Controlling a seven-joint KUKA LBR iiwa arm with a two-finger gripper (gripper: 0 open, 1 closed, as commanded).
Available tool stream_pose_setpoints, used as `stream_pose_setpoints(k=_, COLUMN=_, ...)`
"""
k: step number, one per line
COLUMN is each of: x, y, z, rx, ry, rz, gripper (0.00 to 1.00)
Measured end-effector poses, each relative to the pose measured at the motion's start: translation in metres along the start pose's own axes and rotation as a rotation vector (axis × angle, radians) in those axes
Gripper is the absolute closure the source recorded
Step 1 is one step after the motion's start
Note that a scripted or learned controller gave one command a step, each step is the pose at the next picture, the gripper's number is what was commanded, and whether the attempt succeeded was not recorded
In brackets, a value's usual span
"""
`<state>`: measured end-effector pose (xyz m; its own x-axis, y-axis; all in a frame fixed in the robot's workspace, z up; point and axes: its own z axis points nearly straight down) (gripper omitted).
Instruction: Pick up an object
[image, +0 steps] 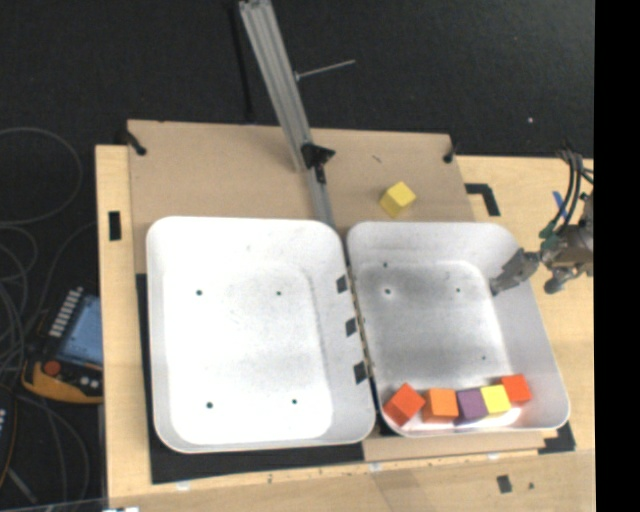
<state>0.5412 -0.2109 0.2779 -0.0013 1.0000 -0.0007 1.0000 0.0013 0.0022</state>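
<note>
Nearest, five blocks line the right bin's (520, 330) front wall: two orange blocks (405, 403), purple (470, 404), yellow (495, 399), red-orange (516, 388). My gripper (545, 268) hangs over that bin's right rim, grasp unreadable. Farthest, a yellow cube (397, 198) sits on the bench (220, 170).

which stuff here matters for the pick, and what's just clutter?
For the job:
gripper, over the right bin's far right rim
right bin
row of blocks along its near edge: red-orange block, orange block, purple block, yellow block, red block

Lying about:
left bin
yellow cube on the bench beyond the bins
aluminium rail
handheld pendant, left of the bench
</note>
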Motion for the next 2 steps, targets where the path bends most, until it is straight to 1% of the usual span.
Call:
stream_pose_setpoints(k=1, x=0.028, y=-0.039, z=0.047, rx=0.007, ry=0.002, rz=0.002, gripper=0.00)
stream_pose_setpoints(k=2, x=-0.002, y=-0.044, z=0.135, rx=0.008, ry=0.000, rz=0.004, gripper=0.00)
